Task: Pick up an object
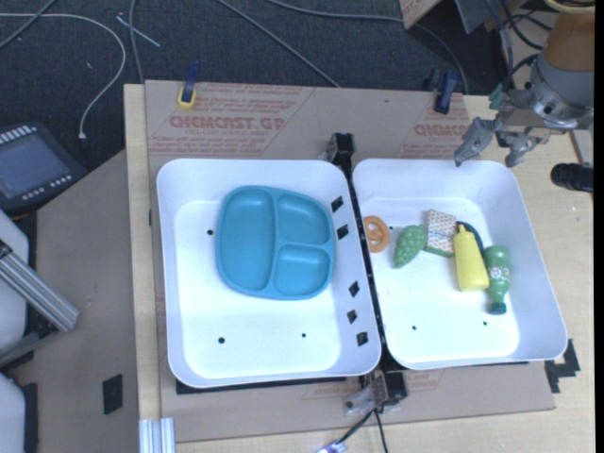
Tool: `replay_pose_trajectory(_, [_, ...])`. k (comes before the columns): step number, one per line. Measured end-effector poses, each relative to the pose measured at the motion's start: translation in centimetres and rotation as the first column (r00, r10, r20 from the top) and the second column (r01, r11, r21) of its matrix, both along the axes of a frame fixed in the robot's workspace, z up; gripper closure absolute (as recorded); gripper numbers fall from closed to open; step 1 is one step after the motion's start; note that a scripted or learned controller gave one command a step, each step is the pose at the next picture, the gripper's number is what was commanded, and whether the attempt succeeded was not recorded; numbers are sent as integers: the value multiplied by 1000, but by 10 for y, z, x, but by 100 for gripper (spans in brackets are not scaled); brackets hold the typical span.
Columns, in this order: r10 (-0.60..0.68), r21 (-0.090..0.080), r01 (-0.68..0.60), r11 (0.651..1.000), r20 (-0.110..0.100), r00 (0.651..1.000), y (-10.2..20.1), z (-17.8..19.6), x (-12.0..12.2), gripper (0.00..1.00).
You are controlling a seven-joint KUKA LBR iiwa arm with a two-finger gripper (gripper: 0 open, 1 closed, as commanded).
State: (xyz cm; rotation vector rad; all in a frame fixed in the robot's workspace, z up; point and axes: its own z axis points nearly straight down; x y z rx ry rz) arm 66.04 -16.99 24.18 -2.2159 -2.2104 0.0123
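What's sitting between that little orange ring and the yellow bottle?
In the camera view, a green bumpy toy and a checkered patterned piece lie between the orange ring and the yellow bottle.

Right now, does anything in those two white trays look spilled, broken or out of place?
Nothing stands out. The blue divided plate lies flat in the left bin; the small toys, including a yellow bottle, sit clustered in the right bin.

We see a divided plate (276,255) in the left bin (189,328); in the right bin (528,338), a ring (376,233), leafy piece (409,244), bottle (470,259) and another bottle (496,278) sit left to right.
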Motion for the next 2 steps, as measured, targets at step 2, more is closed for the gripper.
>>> replay_pose_trajectory(2, [4,-2,-4,1000,10,1000,5,-34,5,0])
